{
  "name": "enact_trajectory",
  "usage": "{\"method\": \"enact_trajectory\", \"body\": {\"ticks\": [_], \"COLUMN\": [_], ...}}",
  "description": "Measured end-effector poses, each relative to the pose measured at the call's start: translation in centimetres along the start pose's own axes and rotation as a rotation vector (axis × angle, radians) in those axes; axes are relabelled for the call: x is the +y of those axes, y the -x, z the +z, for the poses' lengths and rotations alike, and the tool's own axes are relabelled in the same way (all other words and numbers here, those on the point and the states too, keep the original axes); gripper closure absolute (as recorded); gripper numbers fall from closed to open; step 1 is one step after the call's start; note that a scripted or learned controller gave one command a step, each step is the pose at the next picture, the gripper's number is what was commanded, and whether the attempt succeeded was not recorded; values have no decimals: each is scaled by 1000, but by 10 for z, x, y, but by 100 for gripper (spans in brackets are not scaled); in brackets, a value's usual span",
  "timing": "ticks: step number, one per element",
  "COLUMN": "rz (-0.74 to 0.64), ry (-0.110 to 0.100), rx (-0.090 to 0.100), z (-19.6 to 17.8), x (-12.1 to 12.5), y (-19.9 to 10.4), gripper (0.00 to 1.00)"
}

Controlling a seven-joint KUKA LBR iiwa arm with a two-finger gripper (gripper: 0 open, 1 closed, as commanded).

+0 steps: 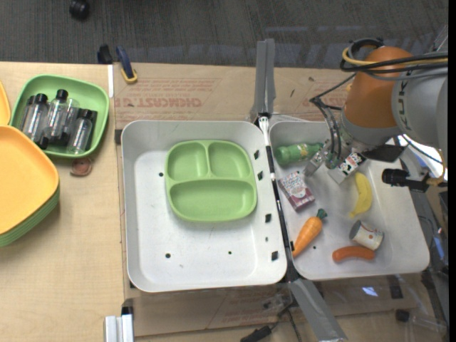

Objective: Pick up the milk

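Two white bins side by side: left bin [142,262] carrying a green divided plate [211,179], right bin [406,262] crowded with a green bottle [298,151], pink milk carton [296,189] lying flat near the left wall, carrot [308,234], banana [362,194], small cup [368,235] and orange-red sausage [353,254]. Gripper [335,159] down at the right bin's back, just beside the bottle and apart from the milk carton; finger state impossible to tell. Off to the left, green tray [92,95] of dark-capped vials [57,122] beside stacked orange plates [25,191].
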State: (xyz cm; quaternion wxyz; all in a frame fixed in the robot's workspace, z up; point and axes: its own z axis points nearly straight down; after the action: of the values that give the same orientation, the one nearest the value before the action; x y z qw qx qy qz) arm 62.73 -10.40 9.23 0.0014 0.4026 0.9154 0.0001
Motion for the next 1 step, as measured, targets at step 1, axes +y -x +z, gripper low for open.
{"method": "enact_trajectory", "body": {"ticks": [1], "rz": [-189], "ry": [1], "rx": [-1], "z": [-14], "x": [-16], "y": [10], "gripper": [100]}}
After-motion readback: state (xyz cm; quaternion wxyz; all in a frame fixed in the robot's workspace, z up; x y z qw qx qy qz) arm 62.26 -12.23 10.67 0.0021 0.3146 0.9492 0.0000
